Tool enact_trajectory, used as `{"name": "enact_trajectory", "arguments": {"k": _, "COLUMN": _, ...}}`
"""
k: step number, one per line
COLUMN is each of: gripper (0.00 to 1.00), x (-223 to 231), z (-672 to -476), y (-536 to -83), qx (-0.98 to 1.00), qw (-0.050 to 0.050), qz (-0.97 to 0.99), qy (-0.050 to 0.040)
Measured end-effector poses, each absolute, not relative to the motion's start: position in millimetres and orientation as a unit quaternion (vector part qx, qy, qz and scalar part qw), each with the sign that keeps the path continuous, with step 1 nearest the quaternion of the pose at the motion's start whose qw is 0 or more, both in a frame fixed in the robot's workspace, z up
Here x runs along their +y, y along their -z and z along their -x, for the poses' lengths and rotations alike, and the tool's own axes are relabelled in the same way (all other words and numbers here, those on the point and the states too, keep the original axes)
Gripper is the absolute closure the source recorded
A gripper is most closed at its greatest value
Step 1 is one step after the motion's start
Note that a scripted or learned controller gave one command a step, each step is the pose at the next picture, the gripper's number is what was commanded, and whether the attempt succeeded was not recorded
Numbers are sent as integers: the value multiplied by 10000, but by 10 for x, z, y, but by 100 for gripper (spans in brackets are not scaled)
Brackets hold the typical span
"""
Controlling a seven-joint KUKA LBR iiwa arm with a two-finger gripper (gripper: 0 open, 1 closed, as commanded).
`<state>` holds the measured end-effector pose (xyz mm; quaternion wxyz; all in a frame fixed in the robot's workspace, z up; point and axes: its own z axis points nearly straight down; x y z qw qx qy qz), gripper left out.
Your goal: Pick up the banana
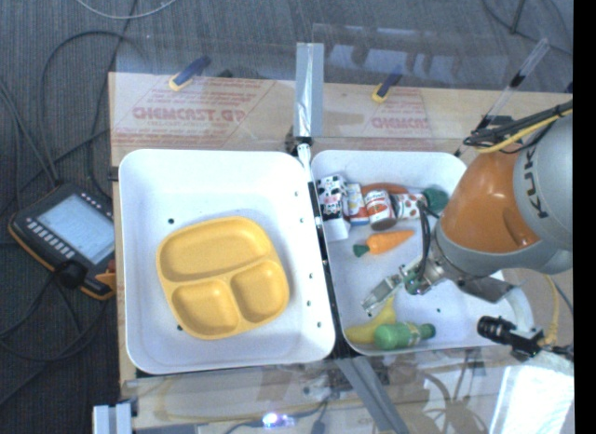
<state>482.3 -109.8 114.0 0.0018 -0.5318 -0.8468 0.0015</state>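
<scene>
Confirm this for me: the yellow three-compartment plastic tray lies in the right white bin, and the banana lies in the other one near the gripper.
Wrong bin. In the camera view the yellow three-compartment plastic tray lies in the left white bin; the yellow banana lies in the right white bin, near the gripper.

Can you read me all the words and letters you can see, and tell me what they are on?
"KU", big dark letters on the grey arm at the right edge.
Red printed words on the cardboard sheet behind the left bin: too faint to read.
More red print on the cardboard behind the right bin: too faint to read.
Labels on the small red-and-white can and the black-and-white carton: too small to read.
</scene>
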Motion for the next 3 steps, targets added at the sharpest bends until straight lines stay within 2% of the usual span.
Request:
{"name": "enact_trajectory", "arguments": {"k": 1, "gripper": 0, "x": -1175, "z": -4849, "y": -891, "qx": -8763, "qw": -14, "qz": 4817, "qy": 3}}
{"name": "enact_trajectory", "arguments": {"k": 2, "gripper": 100, "x": -1160, "z": -4879, "y": -1001, "qx": -8766, "qw": -52, "qz": 4812, "qy": 33}}
{"name": "enact_trajectory", "arguments": {"k": 3, "gripper": 100, "x": -1140, "z": -4878, "y": -1084, "qx": -8770, "qw": -36, "qz": 4805, "qy": 42}}
